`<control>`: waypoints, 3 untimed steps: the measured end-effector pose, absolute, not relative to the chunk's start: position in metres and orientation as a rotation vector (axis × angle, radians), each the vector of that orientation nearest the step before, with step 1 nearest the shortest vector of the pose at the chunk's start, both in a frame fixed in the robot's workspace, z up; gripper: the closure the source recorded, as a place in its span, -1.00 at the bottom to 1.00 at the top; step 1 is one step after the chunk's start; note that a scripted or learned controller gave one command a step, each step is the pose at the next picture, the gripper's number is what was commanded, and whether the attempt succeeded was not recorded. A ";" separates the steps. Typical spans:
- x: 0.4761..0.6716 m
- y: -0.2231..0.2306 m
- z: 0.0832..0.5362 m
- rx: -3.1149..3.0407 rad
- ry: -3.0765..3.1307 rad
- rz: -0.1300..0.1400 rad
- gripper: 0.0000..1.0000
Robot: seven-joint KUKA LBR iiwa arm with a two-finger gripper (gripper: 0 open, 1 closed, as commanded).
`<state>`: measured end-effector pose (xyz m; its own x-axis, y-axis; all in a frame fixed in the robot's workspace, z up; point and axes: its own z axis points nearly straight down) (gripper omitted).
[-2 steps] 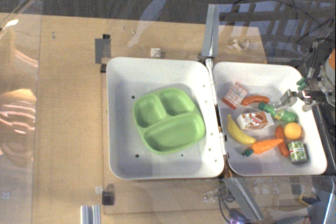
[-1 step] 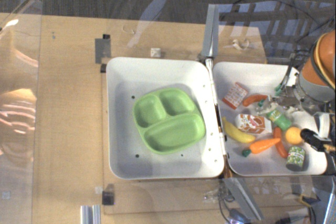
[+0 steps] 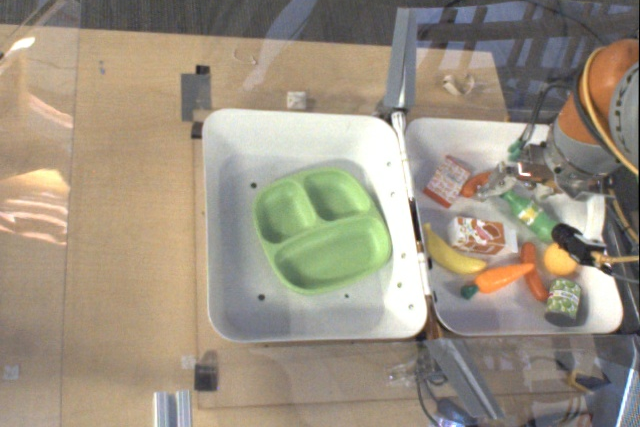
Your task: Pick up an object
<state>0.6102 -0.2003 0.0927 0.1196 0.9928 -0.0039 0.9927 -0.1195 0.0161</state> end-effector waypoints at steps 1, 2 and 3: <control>0.614 -0.200 0.106 2.324 2.076 0.018 1.00; 0.592 -0.148 0.216 2.480 1.920 0.007 1.00; 0.621 -0.098 0.233 2.466 1.941 0.005 1.00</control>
